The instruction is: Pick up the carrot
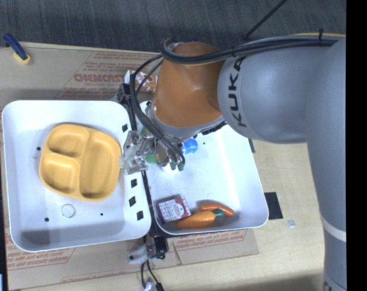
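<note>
Carrot lies along the near wall of the right bin, just beside a small red packet. Gripper hovers near the bin's left rim, nothing visibly between its fingers, whose spread I cannot tell. A good approach descends from the open middle, fingers straddling the carrot crosswise, clear of wall and packet.

Robotics lab test bench. Shown by: KUKA iiwa arm reaching over two white bins; printed cardboard sheet under the bins; cables above the arm; toy divided yellow plate in the bin farther from the arm.
</note>
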{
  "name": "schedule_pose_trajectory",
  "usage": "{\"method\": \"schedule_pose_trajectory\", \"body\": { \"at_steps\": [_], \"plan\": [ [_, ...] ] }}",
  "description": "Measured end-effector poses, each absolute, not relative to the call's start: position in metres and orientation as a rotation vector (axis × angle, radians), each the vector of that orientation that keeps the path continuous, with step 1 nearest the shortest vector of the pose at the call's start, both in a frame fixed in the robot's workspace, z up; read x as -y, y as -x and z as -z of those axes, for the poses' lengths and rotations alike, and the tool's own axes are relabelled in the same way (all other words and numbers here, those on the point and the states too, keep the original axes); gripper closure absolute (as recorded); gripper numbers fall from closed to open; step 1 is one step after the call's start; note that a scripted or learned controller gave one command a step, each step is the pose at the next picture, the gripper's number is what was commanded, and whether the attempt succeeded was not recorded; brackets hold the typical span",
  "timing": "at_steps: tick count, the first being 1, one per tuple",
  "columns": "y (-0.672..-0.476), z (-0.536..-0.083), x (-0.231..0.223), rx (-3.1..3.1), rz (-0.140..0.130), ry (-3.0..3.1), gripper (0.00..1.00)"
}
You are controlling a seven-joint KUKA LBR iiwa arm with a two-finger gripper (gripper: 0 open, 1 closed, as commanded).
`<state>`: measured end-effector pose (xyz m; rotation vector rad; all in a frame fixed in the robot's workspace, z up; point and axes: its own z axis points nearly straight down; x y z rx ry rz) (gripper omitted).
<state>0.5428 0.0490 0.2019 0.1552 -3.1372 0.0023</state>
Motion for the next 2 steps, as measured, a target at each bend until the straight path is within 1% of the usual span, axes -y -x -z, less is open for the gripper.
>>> {"method": "schedule_pose_trajectory", "body": {
  "at_steps": [1,2],
  "plan": [
    [-0.485,-0.191,-0.046,3.087,-0.001,-0.562,1.00],
    [-0.493,-0.261,0.031,3.065,-0.002,-0.697,1.00]
  ]
}}
